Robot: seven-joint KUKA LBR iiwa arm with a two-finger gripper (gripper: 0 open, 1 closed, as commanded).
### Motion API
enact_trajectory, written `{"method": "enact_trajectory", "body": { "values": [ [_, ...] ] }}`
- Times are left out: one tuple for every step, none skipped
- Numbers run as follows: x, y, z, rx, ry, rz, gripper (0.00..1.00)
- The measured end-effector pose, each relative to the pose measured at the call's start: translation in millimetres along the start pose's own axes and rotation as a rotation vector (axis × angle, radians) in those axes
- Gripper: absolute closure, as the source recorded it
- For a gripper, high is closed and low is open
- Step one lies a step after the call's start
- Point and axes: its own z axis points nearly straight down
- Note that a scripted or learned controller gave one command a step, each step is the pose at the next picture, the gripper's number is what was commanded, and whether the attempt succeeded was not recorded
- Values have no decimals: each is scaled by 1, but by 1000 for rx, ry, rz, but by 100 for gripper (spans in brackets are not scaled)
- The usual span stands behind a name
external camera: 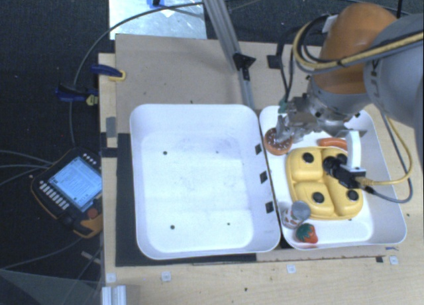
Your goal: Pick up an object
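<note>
Down low in the right bin (392, 229), close by the wall shared with the left bin (142, 164): the gripper (283, 129), hung from the grey wrist reaching in from the right. Open or closed, impossible to tell here, the tip being small and merged with what lies under it. Directly beneath and a shade to the left of the tip: a small brown ring (276, 142), flat on the bin floor, seemingly touching or just short of touching the tool. Likely the target, being the nearest thing by far. Round, so no long axis to line up with; only a straight drop needed, if any, with little sideways correction. Below and to the right of the tip, near but apart: a big yellow block (322, 184) with black spots, lying slantwise, long side running away down-right. Just right of the tip: a slim orange piece (332, 142), lying across. Farther below, well apart: a small grey-topped item (299, 210) and a strawberry (306, 233). Main hazard, judged from the layout: the bin wall tight on the ring's left, leaving scant room on that side.
</note>
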Motion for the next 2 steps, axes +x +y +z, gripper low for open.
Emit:
{"method": "enact_trajectory", "body": {
  "values": [
    [51, 3, 8, 0, -1, 1, 100],
    [91, 28, 18, -1, -1, 4, 100]
  ]
}}
